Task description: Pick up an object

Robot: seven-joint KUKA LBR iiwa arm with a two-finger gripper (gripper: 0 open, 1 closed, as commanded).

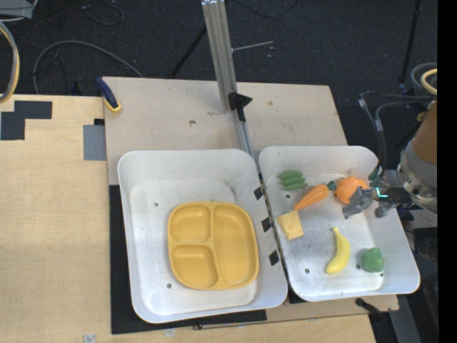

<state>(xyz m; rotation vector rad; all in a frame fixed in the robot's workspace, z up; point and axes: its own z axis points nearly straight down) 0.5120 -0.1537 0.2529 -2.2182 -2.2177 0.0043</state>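
Five toys lie in the right bin (pixel 400 281), for picking.
End effector (pixel 359 204) sits just beside the orange toy (pixel 349 189); whether it is wide or narrow, I cannot tell.

Grey arm (pixel 423 168) with an orange band

Its dark grey pincer (pixel 365 200) carries a small teal light near the wrist.
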